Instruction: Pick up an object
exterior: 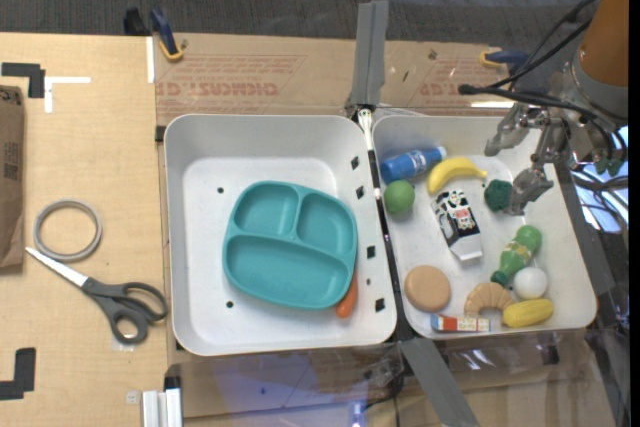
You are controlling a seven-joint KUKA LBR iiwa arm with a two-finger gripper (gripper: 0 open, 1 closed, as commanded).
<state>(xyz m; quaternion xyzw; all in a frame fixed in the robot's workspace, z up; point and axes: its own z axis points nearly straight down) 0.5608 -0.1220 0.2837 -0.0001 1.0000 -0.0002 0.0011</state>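
Hanging just above the dark green toy [497, 194] in the right bin [575, 245], the gripper [525, 185] holds nothing yet — whether it is open I cannot tell — likely lined up to grab.

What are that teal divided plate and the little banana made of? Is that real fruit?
The teal divided plate looks like moulded plastic: one even colour, soft sheen, rounded compartment walls. The banana seems a toy, probably plastic or rubber: uniformly bright yellow, unblemished, small beside the other items. From above I can't be certain.
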